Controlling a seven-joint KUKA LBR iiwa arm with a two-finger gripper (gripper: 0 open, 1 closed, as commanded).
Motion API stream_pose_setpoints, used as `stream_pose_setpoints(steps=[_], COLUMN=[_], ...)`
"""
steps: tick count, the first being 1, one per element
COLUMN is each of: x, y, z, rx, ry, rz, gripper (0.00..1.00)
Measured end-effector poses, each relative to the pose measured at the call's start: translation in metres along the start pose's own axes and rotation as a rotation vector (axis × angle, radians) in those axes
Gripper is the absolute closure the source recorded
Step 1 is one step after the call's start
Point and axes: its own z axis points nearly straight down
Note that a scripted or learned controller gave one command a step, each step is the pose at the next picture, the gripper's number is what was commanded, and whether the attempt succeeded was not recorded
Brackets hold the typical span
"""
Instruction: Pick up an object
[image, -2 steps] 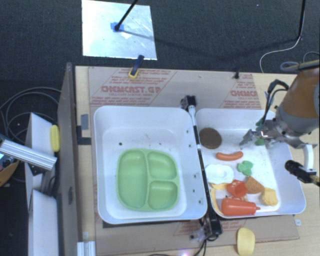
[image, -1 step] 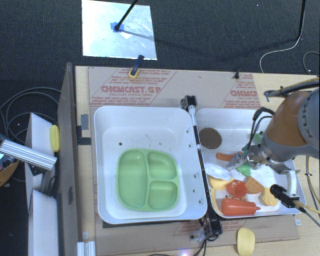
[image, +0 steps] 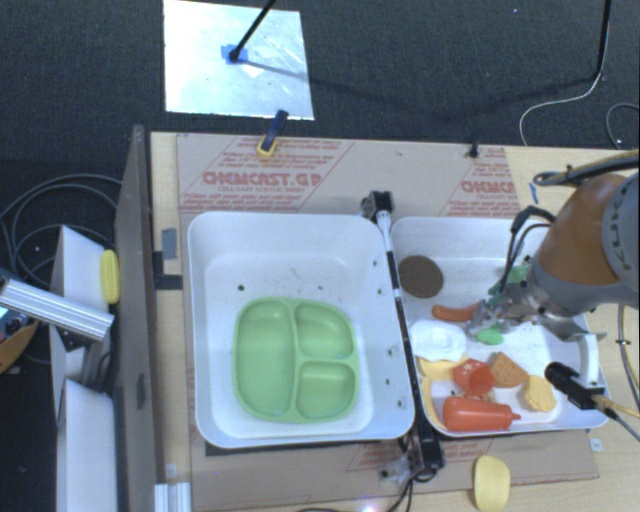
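Observation:
My gripper (image: 493, 318) reaches down into the right bin (image: 455, 235), just above a small green object (image: 490, 337) and next to an orange sausage-shaped piece (image: 452, 313). Around it lie a brown round disc (image: 420, 275), a white piece (image: 438, 340), a red tomato-like piece (image: 473, 378), an orange carrot-like piece (image: 478, 412), a tan waffle-like piece (image: 507, 369) and a yellow piece (image: 540, 393). The arm covers the fingertips.
The left bin (image: 215, 250) holds a green divided plate (image: 296, 358). A yellow object (image: 490, 482) lies on the bench in front of the right bin. A divider bar (image: 398, 300) separates the bins.

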Motion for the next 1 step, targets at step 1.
stream_pose_setpoints(steps=[1], x=[0.1296], y=[-0.0135], z=[-0.0939], rx=[-0.003], ry=[0.005], rz=[-0.014], gripper=[1.00])
